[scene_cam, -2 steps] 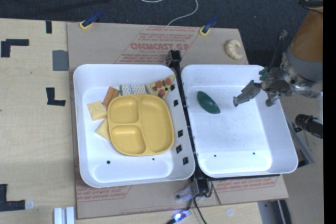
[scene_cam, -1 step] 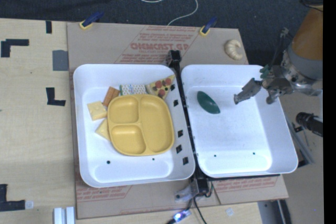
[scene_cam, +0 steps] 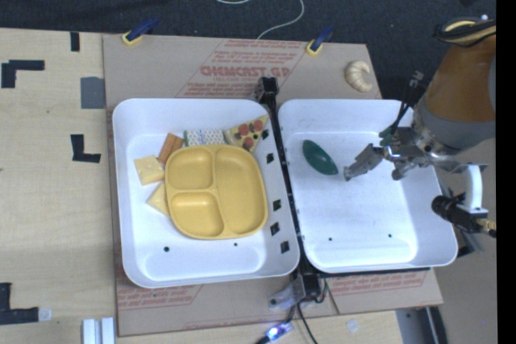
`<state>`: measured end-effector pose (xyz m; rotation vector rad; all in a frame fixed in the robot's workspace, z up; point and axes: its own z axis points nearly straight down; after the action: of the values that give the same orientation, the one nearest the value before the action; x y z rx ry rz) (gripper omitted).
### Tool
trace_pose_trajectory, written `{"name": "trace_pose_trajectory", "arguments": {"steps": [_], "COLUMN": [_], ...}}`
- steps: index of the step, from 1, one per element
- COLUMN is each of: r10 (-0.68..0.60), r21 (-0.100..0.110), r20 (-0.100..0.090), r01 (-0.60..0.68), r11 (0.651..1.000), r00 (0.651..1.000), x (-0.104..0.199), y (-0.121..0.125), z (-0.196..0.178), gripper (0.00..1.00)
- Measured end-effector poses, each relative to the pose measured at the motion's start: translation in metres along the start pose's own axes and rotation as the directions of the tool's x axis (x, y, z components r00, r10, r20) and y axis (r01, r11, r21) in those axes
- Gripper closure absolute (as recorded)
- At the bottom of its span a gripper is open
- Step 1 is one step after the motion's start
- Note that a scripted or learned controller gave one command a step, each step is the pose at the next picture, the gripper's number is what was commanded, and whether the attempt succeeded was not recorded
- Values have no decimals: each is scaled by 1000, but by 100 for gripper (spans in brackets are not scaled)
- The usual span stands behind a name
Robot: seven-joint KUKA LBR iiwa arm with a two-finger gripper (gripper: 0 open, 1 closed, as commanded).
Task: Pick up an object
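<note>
Green object [scene_cam: 319, 158] is what we take for the task's thing (dark, oval, leaf-like), lying in the far left part of the right bin [scene_cam: 403, 254]. We see our hand [scene_cam: 355, 169] just to its right, low over the bin floor and apart from it; whether it is wide or narrow we cannot tell. In the left bin [scene_cam: 133, 254] a yellow divided plate [scene_cam: 216, 191] lies over flat cards [scene_cam: 150, 170].

arm: 1, enters from right, orange band above wrist | wrist: angled down-left | gripper [scene_cam: 355, 170]: tip low, pointing left | finger state: cannot be told
</note>
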<state>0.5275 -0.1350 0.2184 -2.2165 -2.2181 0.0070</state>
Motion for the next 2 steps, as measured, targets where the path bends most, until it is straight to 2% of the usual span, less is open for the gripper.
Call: {"name": "trace_pose_trajectory", "arguments": {"steps": [2], "r10": [-1], "r21": [0], "r20": [0], "r01": [1], "r11": [1000], "r00": [1000], "x": [9], "y": [-1], "z": [96], "gripper": [0]}}
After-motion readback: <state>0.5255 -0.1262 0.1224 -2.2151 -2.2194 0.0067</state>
